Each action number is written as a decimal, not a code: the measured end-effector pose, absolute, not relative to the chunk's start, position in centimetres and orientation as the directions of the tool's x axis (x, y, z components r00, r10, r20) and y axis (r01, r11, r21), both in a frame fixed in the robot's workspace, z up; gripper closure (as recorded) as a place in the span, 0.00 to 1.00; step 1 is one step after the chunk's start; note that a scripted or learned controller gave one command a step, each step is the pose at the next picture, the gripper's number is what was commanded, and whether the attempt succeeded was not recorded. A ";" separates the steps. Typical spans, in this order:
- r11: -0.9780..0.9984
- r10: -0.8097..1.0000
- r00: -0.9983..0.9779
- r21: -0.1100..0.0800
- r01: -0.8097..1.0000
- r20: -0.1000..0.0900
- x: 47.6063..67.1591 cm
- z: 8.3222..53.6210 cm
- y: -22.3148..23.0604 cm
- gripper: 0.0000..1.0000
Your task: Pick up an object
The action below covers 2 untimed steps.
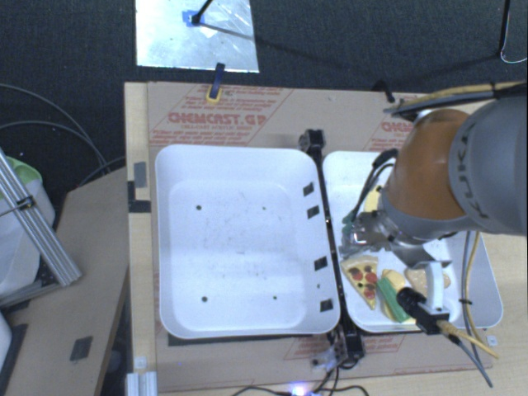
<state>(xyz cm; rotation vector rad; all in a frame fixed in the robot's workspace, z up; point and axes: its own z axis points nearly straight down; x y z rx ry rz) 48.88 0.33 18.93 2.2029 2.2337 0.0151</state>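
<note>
The arm reaches over the right bin [488,302] from the right, its orange band and grey wrist covering most of the bin. My gripper [360,238] hangs low near the bin's left wall. Just in front of it lies a toy pizza slice [361,274], apart from the gripper. A green object [388,296] and a yellow one [395,280] lie beside the slice toward the bin's front. A yellow piece [375,199] shows behind the gripper, partly hidden by the arm. I see nothing held in the gripper.
The left bin [239,238] stands beside the right one, parted by a black divider with clips [323,221]. Both bins rest on a cardboard sheet [214,114]. A metal plate [196,21] lies on the floor at the back.
</note>
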 end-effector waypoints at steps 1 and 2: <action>0.010 1.000 -0.010 0.006 1.000 0.002 48.8 22.7 5.9 1.00; 0.009 1.000 -0.009 0.006 1.000 0.001 48.9 23.6 5.5 1.00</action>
